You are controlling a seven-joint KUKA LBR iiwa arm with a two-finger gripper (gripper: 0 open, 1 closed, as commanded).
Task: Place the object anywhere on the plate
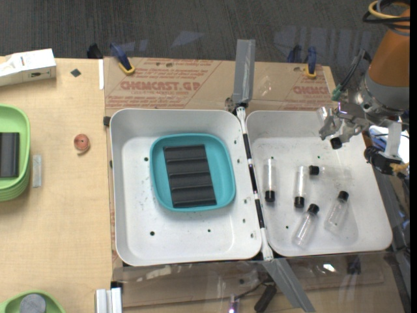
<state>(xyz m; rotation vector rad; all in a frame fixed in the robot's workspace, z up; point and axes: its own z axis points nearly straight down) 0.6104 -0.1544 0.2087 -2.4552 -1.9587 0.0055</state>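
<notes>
In the camera view, the jaws (335, 134) hung at about two o'clock above the right bin (365, 240), holding what looked like a black-capped vial (335, 140), though I could not tell their opening for certain. Four more vials (300, 188) lay loose in that bin. The teal plate (225, 175), carrying a dark ridged block (189, 175), waited in the left bin (130, 227), probably as the target.
</notes>
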